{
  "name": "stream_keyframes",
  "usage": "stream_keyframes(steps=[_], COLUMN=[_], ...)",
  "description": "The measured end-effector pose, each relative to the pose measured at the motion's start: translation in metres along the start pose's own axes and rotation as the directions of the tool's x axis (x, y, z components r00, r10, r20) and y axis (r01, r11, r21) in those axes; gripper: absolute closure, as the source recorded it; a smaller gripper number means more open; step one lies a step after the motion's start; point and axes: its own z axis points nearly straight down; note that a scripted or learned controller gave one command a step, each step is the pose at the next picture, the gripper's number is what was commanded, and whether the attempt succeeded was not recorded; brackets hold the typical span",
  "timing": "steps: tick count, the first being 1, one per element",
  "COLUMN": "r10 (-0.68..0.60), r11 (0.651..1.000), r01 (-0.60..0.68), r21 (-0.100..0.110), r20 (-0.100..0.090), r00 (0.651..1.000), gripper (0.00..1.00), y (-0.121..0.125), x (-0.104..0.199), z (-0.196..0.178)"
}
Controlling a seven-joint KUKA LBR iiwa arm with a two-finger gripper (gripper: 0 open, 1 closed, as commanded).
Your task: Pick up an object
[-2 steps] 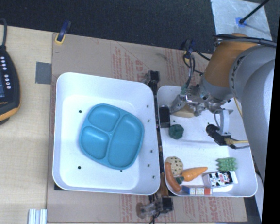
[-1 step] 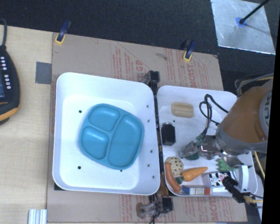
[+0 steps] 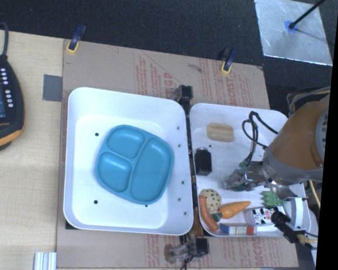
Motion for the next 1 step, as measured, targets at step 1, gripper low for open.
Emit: stream_keyframes(steps=[1], r10=[0.003], r11=[1.0], r01=[-0.003], r21=[-0.005], r20=[-0.001], r00=[1.0], gripper=[1.0], y=[0.0953], x=[0.0638], z=[-0.0913])
